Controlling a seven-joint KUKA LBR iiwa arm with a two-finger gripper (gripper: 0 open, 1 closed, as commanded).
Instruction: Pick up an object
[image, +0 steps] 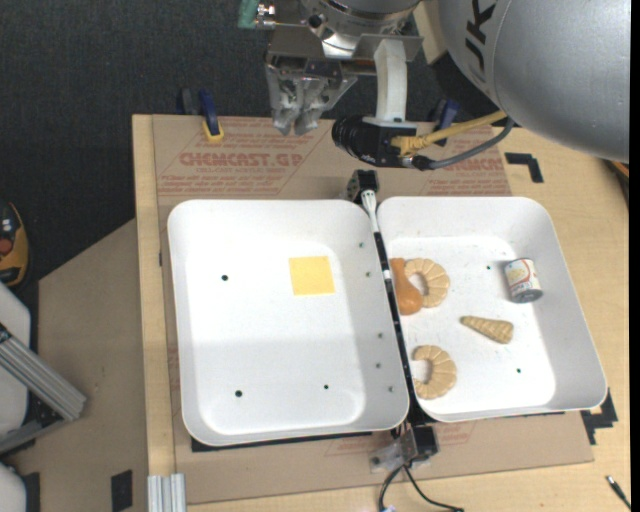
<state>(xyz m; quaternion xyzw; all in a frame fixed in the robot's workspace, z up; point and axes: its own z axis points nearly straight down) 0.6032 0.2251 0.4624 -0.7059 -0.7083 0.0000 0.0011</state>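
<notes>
A flat yellow square (311, 275) lies in the left bin (200, 330), toward its upper middle. In the right bin (560, 350) are a ring-shaped pastry with an orange piece (418, 284) against the left wall, a second curled pastry (434, 370) near the front, a tan cone (488, 328) and a small tin can (521, 279) on its side. My gripper (298, 118) hangs high above the bench, beyond the far edge of the left bin, with nothing between its fingers (285, 112), which stand close together.
The arm's grey body (540, 60) fills the top right. A black cable mount with yellow wires (385, 140) sits behind the bins. A blue-yellow clamp (208, 112) grips the cardboard base at the far left. Black clips (365, 187) join the bins.
</notes>
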